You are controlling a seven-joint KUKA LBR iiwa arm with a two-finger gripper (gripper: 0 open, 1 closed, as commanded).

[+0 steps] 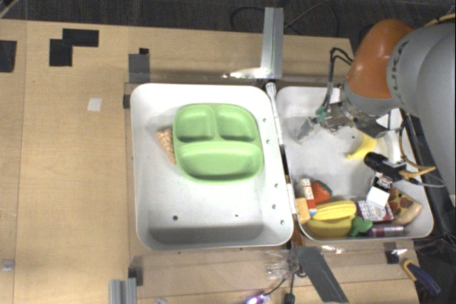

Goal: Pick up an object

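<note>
- We see no object lifted. The loose things lie in the right bin (285, 107), most of them crowded along its near edge.
- Closest to the gripper (313, 123) is a small yellow piece (360, 146). It rests on the bin floor just to the gripper's right and apart from it.
- At the near edge, a yellow banana (335, 211) lies on its side, with a green toy (360, 226) touching its right end.
- A red toy (321, 191) sits just behind the banana, and a small bottle (305, 189) stands beside it, against the bin's left wall.
- To the right of the banana we make out a small printed packet (371, 210) and a brown piece (406, 207) in the near right corner. A thin reddish pen (388, 230) lies along the rim below them.
- The gripper hangs low over the bare far half of the right bin, touching none of these things that we can see.
- We cannot tell whether the claw is released or clenched; nothing shows in its grasp.
- The grey arm (427, 67), with its orange band (374, 57), reaches in from the right.
- The left bin (206, 224) holds a green divided plate (216, 141). A tan scrap (166, 144) is tucked at the plate's left edge.
</note>
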